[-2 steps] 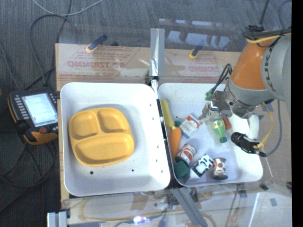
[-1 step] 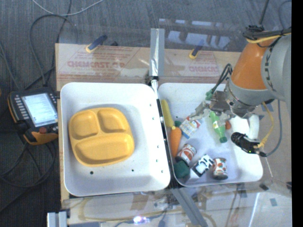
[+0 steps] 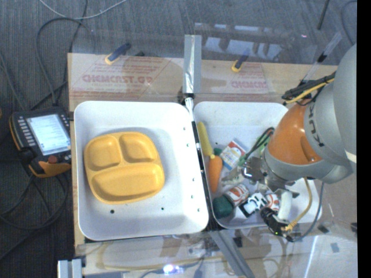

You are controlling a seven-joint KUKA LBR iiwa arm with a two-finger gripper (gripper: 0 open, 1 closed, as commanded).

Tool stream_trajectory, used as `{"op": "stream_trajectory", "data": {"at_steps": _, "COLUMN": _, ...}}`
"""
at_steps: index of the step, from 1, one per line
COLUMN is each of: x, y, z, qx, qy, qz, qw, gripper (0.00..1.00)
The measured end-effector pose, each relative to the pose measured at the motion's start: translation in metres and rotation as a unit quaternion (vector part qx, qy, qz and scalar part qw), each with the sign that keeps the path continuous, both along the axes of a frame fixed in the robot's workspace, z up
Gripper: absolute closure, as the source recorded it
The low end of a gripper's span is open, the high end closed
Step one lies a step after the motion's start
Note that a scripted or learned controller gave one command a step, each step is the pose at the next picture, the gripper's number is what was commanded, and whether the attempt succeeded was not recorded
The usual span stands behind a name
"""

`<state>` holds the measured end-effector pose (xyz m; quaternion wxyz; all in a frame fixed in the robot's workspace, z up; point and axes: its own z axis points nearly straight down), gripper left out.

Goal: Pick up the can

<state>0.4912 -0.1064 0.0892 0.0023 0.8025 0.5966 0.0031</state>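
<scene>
My grey arm with orange band [image 3: 301, 135] hung over right shallow white bin [image 3: 272, 110]. Fingers [image 3: 261, 204] low among clutter; open or shut, could not tell. Small red-and-white can [image 3: 235, 194] lay on side just beside orange carrot [image 3: 214, 172], near fingers. Judged it light, stiff, slick: grip across round body.
</scene>
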Motion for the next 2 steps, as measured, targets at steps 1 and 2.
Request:
{"op": "stream_trajectory", "data": {"at_steps": 1, "x": 0.0, "y": 0.0, "z": 0.009, "qx": -0.0001, "qy": 0.0, "qz": 0.0, "qw": 1.0, "gripper": 1.0}}
{"op": "stream_trajectory", "data": {"at_steps": 2, "x": -0.009, "y": 0.026, "z": 0.109, "qx": -0.0013, "qy": 0.007, "qz": -0.108, "qw": 0.9941, "gripper": 1.0}}
